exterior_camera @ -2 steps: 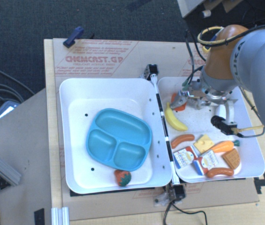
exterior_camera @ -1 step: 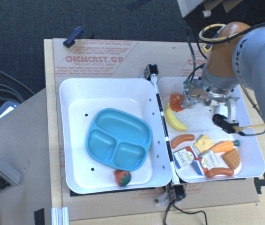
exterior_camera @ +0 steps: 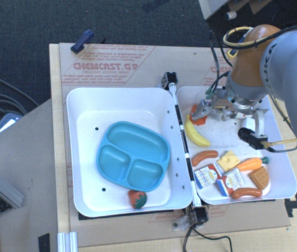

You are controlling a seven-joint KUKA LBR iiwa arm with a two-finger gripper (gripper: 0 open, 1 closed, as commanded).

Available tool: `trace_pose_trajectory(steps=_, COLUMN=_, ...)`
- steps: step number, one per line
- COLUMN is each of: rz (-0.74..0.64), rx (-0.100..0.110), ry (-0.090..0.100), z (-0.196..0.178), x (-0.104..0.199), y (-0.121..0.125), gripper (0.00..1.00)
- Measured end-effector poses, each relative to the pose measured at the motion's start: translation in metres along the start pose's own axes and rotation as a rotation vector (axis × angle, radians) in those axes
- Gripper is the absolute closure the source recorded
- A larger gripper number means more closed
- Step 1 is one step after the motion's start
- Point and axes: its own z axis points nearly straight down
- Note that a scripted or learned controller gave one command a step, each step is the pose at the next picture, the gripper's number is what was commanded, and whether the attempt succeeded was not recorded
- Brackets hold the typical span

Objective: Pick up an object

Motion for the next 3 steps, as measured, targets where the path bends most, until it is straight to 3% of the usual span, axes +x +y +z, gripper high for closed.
trace_pose_trajectory(steps=1, rz=0.0, rx=-0.001, ry=0.0, z=-0.01, x=0.0, y=0.0, gripper=1.0)
trace_pose_trajectory(steps=2, rz=0.0, rx=-0.001, ry=0.0, z=-0.01, x=0.0, y=0.0, gripper=0.0)
trace_pose_trajectory(steps=3, rz=0.0, rx=0.001, ry=-0.001, z=0.01, x=-0.015, y=-0.001, gripper=0.0)
